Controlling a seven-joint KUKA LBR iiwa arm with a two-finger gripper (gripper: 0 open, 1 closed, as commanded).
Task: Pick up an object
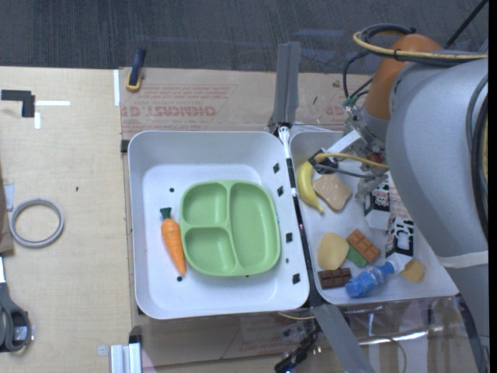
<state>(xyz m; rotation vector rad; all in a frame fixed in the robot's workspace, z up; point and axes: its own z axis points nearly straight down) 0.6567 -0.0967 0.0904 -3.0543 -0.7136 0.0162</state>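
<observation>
The arm (435, 138) is positioned over the right bin (443, 284), where the banana (308, 186) and bread (334, 193) lie; nothing is seen held. The state of the jaws cannot be told. The approach step is judged in hand; a descent onto one item is called for next.

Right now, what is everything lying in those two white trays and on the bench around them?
bins: two, white, side by side on the bench
plate: one, green, three compartments, middle of left bin
carrot: one, orange with green top, left bin, just left of the plate
banana: one, yellow, right bin, near its left wall
bread slice: one, tan, right bin, beside the banana
chocolate bar: one, brown, right bin, near front
bottle: one, blue, right bin, front
tape roll: one, grey, bench, far left
arm: one, grey with orange band, over the right bin
</observation>
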